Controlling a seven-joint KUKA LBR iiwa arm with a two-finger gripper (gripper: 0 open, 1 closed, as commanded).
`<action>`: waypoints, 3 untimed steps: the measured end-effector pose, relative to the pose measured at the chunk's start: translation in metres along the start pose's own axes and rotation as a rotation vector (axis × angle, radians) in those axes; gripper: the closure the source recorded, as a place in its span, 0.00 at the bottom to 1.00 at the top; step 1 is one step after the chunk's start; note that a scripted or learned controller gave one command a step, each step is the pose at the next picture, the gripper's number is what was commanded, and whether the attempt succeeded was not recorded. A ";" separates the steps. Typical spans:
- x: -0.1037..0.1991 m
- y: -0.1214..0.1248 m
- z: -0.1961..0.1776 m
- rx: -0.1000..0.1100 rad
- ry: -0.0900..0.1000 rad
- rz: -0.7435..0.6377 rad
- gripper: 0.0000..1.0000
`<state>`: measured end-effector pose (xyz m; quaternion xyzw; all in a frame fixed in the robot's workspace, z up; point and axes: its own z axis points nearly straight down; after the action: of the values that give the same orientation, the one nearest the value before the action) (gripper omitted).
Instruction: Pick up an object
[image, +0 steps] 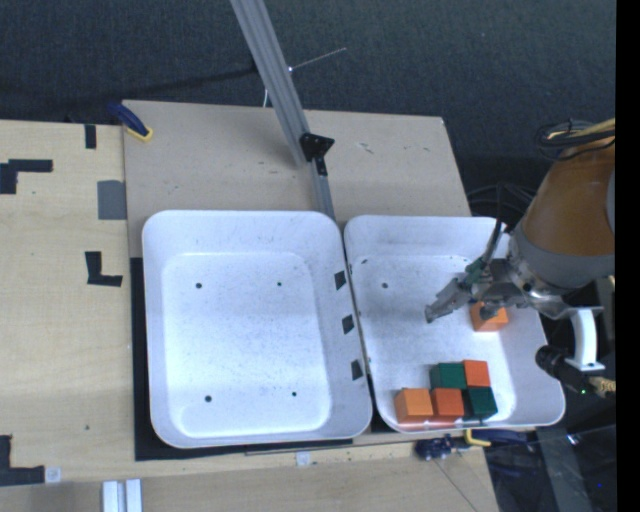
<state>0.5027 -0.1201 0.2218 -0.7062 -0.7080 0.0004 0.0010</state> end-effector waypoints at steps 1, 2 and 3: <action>0.000 0.000 0.000 0.000 0.000 0.000 0.00; 0.008 -0.005 0.048 0.005 0.000 0.001 0.00; 0.008 -0.006 0.112 0.007 0.001 0.002 0.00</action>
<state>0.4960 -0.1124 0.1094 -0.7069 -0.7073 0.0028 0.0038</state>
